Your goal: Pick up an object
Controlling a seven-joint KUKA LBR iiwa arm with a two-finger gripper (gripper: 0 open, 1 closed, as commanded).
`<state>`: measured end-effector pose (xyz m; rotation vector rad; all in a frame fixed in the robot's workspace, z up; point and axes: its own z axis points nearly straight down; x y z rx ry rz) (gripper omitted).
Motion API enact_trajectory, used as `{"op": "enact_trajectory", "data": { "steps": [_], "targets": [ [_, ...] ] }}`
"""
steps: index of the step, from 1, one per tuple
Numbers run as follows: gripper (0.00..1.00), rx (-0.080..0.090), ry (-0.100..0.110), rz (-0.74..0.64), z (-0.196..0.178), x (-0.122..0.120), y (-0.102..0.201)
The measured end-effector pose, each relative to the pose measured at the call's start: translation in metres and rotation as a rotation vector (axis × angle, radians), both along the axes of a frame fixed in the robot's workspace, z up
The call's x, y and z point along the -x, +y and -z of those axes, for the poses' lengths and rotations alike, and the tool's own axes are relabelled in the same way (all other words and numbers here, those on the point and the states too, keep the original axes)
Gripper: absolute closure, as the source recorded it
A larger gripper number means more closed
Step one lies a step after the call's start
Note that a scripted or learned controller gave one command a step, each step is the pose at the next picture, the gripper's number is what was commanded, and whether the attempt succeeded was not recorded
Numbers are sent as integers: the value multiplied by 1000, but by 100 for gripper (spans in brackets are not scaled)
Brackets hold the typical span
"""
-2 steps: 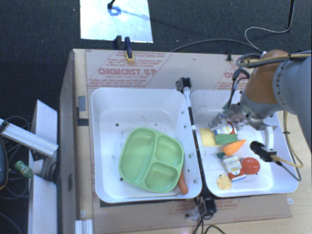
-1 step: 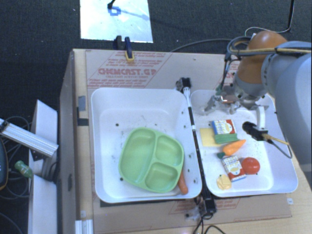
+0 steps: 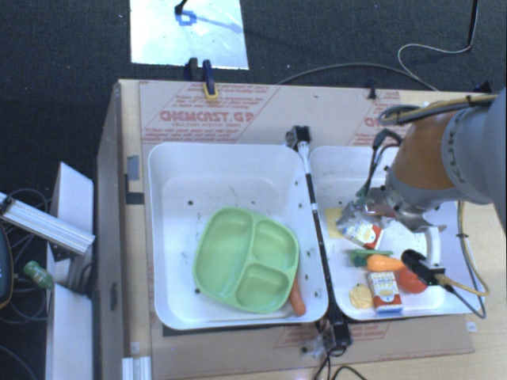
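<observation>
Two white bins (image 3: 238, 158) sit on my counter (image 3: 238, 109) over dark carpet (image 3: 63, 46); right of them my end effector (image 3: 358, 222) hovers, grip indiscernible.

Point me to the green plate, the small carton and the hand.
green plate (image 3: 247, 260), camera view, on its central divider.
small carton (image 3: 384, 290), camera view, on its front face.
hand (image 3: 358, 216), camera view, at its tip.

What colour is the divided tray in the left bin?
Light green, plain with no pattern. The divided tray lies in the left bin, clearest in the camera view.
</observation>
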<state>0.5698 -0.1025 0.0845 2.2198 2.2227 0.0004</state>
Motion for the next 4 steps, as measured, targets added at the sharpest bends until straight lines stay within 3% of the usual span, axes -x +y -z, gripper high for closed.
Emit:
{"op": "enact_trajectory", "data": {
  "steps": [2, 3, 4],
  "targets": [
    [0, 0, -3, -3, -1, -100, 17],
    [0, 0, 1, 1, 0, 13, 10],
    [100, 1, -3, -1, -11, 12, 10]
  ]
}}
